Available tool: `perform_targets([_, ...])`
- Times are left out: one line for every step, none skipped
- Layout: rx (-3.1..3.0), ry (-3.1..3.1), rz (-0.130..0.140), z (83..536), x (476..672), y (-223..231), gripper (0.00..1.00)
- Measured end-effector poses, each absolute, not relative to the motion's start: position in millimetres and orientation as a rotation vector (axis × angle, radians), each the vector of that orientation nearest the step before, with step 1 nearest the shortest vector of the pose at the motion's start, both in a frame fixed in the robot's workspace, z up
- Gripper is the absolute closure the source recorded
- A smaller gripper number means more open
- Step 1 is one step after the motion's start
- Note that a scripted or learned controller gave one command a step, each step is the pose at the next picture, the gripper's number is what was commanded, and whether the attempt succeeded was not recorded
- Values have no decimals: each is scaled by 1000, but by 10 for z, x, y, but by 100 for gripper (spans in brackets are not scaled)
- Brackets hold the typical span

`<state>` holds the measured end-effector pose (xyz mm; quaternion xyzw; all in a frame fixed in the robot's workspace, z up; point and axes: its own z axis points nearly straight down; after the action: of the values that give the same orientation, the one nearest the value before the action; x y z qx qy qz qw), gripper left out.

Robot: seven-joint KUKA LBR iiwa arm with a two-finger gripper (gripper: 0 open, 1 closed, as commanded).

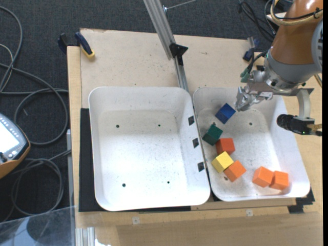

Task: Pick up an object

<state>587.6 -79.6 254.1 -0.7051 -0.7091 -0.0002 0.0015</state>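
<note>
- Two shallow white bins are sitting side by side on the bench (128, 60), the left bin (102, 99) and the right bin (294, 152) touching along their inner walls near the middle.
- Seven blocks are lying in the right bin, most crowding its left wall and near rim, leaving open floor in its far right part.
- The gripper (242, 102) is hanging over the far part of the right bin, just beside the blue block (224, 113); whether its fingers are apart or together I cannot tell, and no block is showing between them.
- The blue block is lying tilted, with bare floor to its right.
- The green block (212, 135) is sitting close to the left wall, with an orange block (225, 146) just beside it.
- The yellow block (223, 161) is touching another orange block (234, 170) nearer the front.
- Two more orange blocks (271, 178) are resting together by the near right rim.
- A metal rail (161, 22) is slanting down to the gap between the bins.
</note>
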Motion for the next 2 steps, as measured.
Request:
perform_targets([-2212, -2226, -1, 2463, 5804, -272, 100])
perform_targets([-2212, -2227, -1, 2476, 5762, 217, 100])
